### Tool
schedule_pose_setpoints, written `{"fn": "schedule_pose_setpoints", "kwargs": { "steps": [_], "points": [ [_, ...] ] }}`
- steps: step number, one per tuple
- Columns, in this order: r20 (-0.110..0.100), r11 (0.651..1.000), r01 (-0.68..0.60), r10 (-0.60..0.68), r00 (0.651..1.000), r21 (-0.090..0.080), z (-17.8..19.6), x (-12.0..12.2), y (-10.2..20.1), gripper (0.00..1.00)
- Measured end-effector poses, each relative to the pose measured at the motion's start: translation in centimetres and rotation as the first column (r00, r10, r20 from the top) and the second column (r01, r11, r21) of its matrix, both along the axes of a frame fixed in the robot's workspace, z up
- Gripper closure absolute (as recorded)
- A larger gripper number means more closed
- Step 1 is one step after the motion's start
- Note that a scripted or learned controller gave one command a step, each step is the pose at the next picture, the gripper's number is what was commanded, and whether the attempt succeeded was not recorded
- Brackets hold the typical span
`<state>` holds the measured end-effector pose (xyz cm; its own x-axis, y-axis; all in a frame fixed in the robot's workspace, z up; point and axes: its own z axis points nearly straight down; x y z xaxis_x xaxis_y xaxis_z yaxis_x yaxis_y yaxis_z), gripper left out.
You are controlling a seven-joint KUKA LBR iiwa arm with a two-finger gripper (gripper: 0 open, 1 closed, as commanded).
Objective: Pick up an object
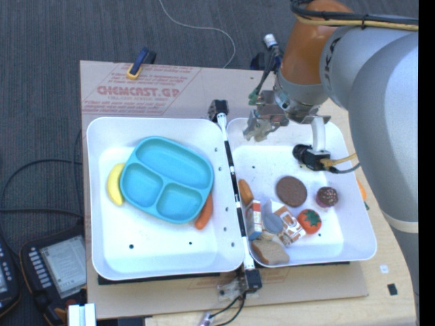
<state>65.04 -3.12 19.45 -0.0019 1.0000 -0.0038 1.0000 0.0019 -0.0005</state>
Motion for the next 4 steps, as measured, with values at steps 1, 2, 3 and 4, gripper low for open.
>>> {"fn": "schedule_pose_setpoints", "kwargs": {
  "steps": [1,2,3,4],
  "points": [
    [0.001,1.0,-0.001,0.001,1.0,-0.002,1.0,0.0,0.0,1.0],
    [0.0,1.0,-0.002,0.002,1.0,-0.004,1.9,0.0,0.0,1.0],
    [0.001,1.0,0.0,0.0,1.0,0.003,3.5,1.8,4.0,1.0],
    [-0.001,1.0,0.002,-0.002,1.0,0.002,3.3,-1.8,4.5,1.0]
  ]
}}
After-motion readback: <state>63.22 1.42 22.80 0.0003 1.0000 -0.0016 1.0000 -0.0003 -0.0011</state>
